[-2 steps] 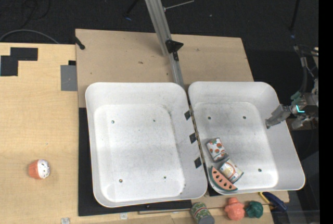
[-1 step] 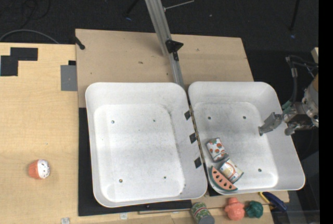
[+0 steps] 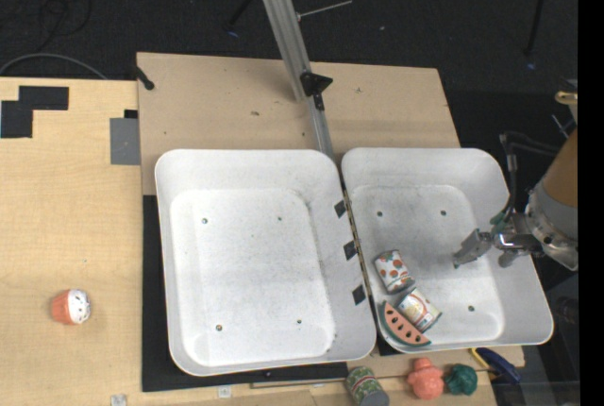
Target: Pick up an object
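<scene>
The right bin [image 3: 477, 170] holds three things near its front left corner: a white can with red print [image 3: 393, 270], a second small can [image 3: 417, 309] lying on its side, and a watermelon slice toy [image 3: 406, 327] at the rim. My gripper [image 3: 483, 259] hangs over the right side of this bin, to the right of the cans and apart from them. It is open; one grey finger [image 3: 469, 250] slants down to the left, and nothing sits between the fingers.
The left bin [image 3: 247, 170] lies beside the right one. In front of the right bin, off its rim, sit a green can [image 3: 361, 383], a pink toy [image 3: 425, 379] and a teal toy [image 3: 461, 380]. An orange and white ball [image 3: 71, 306] rests on the wooden bench at far left.
</scene>
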Controlling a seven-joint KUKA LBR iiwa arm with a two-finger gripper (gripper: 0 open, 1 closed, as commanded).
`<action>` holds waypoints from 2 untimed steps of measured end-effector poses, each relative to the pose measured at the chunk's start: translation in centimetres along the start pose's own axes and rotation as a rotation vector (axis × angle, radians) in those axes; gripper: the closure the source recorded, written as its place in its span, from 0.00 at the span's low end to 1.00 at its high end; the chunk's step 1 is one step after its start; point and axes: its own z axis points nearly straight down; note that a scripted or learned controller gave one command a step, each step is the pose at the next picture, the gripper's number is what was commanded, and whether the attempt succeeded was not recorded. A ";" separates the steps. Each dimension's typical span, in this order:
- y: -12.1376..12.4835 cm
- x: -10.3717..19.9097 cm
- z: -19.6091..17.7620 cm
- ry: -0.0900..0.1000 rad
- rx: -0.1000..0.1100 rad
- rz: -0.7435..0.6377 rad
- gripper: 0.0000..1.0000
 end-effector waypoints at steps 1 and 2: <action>-0.9 -0.5 5.6 0.000 0.000 -0.001 0.00; -0.8 -0.7 4.3 -0.002 -0.005 0.003 1.00</action>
